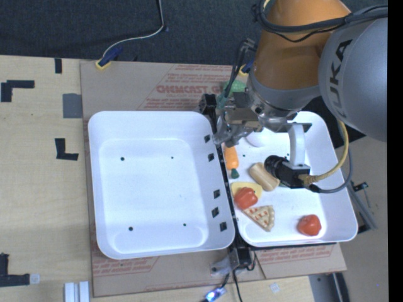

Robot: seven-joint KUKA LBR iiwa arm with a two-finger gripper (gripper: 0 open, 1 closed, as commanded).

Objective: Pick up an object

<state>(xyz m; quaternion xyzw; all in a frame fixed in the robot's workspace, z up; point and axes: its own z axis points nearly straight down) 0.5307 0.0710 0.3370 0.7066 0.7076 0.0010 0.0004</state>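
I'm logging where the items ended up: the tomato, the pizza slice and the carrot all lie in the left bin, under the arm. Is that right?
Not quite. The camera view shows the tomato, the pizza slice and the carrot lying in the right bin, under the arm, not in the left bin.

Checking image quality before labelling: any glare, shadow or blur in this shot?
Camera view: even light, white bins bright but not blown out; soft shadow beneath the arm on the right bin; toy food such as the tomato slightly soft.
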